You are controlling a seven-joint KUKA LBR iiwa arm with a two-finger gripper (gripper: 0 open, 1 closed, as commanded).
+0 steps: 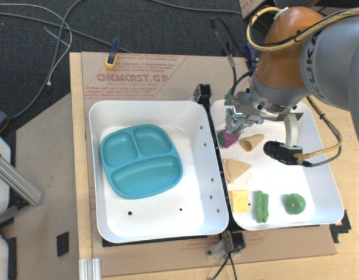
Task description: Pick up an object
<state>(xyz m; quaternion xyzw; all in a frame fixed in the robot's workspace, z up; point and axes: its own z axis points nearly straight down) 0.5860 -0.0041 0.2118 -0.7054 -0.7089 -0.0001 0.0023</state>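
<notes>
My gripper (233, 128) hangs low over the left side of the right bin (319, 156), just above a small purple object (229, 139) that lies against the bin's left wall. The purple object sits right at the fingertips, and I cannot tell whether it is between them. To its right lies a tan cone (253, 142). Below it rests a pale triangular wedge (236, 168). Along the bin's front edge lie a yellow block (239, 201), a green bean-shaped piece (261, 206) and a green round piece (295, 203).
The left bin (191, 209) holds a teal divided plate (142, 160). A black clamp (202, 92) sits at the top of the divider between the bins. A black cable connector (283, 152) hangs off the arm over the right bin.
</notes>
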